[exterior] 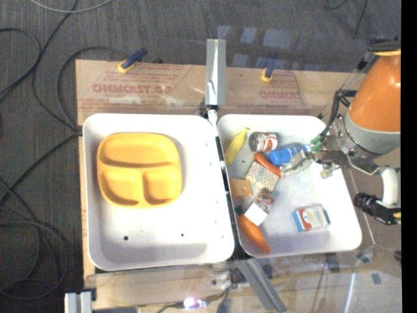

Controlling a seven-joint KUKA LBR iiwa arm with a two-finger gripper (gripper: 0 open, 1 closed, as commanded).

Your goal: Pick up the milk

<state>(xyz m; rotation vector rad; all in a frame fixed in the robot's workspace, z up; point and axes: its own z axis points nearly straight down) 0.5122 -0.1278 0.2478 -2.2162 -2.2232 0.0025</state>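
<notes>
Milk, a small carton, is seen lying in the right bin toward its near right corner. Whether the claw is parted cannot be told.

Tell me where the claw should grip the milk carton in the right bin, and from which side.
Grip the milk carton across its shorter width, coming straight down from above. It seems to lie flat on the right bin floor, standing apart from the other items, so both long sides look free.
</notes>
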